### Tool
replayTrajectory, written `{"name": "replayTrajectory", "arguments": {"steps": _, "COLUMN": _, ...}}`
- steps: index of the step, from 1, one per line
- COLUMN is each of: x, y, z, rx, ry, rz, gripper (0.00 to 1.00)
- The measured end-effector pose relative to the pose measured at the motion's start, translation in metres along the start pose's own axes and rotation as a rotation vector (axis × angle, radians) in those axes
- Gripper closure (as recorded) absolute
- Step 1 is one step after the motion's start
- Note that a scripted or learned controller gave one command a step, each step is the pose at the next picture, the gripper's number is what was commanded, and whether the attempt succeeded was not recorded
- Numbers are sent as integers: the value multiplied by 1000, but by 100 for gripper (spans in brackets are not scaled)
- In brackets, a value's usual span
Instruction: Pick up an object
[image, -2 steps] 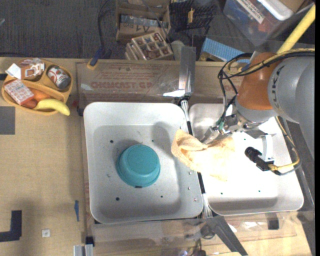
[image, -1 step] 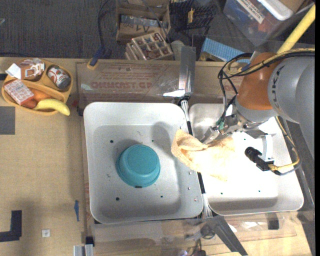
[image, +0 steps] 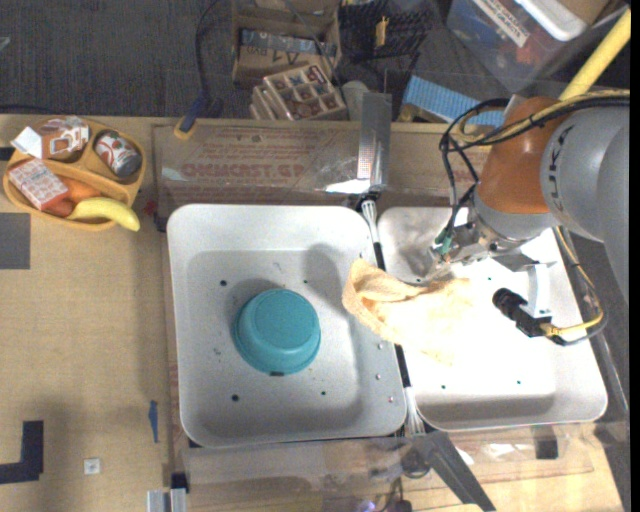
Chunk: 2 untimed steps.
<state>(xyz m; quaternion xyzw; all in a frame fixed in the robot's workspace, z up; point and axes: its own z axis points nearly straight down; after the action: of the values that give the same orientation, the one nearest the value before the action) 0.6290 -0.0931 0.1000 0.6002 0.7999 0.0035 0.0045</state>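
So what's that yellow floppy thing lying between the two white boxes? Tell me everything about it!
It is a pale yellow cloth, soft and crumpled, with folds and a rolled-up edge. It lies draped over the wall where the two bins meet: one bunched end hangs into the left bin, and the rest spreads flat on the floor of the right bin. The gripper is down at its upper right edge, seemingly touching it. The teal bowl sits apart from it.

Grey arm (image: 590, 170) in from the right, orange band above the wrist, gripper (image: 447, 248) low near the right bin's back-left corner
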Motion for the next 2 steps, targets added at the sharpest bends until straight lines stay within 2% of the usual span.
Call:
{"name": "replayTrajectory", "arguments": {"steps": 1, "x": 0, "y": 0, "z": 0, "rx": 0, "ry": 0, "rz": 0, "gripper": 0}}
{"name": "replayTrajectory", "arguments": {"steps": 2, "x": -16, "y": 35, "z": 14, "rx": 7, "ry": 0, "rz": 60, "gripper": 0}}
